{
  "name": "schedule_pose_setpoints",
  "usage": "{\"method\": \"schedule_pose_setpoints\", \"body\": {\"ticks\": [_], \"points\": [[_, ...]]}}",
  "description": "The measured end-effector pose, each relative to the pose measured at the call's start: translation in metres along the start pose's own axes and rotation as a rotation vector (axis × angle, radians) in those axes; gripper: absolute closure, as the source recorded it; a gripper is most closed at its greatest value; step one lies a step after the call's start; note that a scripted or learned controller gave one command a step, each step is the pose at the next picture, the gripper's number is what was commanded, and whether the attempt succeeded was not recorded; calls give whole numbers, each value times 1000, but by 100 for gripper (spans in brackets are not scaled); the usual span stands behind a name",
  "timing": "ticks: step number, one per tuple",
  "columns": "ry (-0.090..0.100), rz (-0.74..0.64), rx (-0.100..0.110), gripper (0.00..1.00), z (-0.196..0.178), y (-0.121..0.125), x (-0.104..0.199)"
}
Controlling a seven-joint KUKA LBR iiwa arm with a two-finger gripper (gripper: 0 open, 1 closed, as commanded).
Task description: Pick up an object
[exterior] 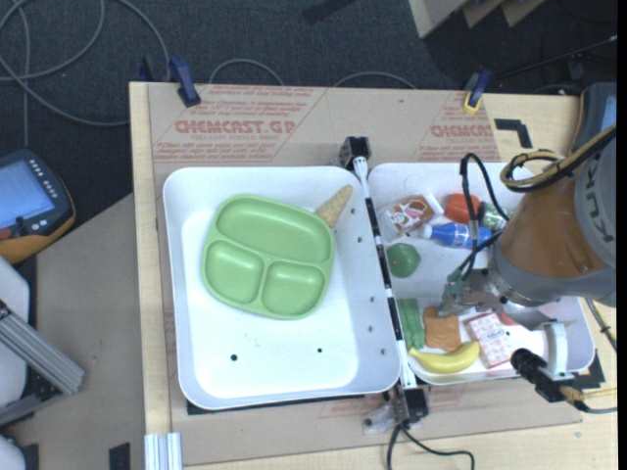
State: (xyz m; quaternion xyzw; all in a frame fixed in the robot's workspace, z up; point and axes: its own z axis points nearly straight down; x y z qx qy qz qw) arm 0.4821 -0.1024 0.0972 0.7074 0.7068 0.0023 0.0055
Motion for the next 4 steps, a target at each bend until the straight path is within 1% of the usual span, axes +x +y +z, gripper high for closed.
{"method": "schedule_pose_setpoints", "body": {"ticks": [1, 2, 3, 4], "points": [[0, 0, 1, 0, 0, 0, 0], [4, 0, 10, 0, -63, -2, -14], [4, -1, 9, 0, 12, -3, 3], [4, 0, 9, 100, 3, -3, 3]]}}
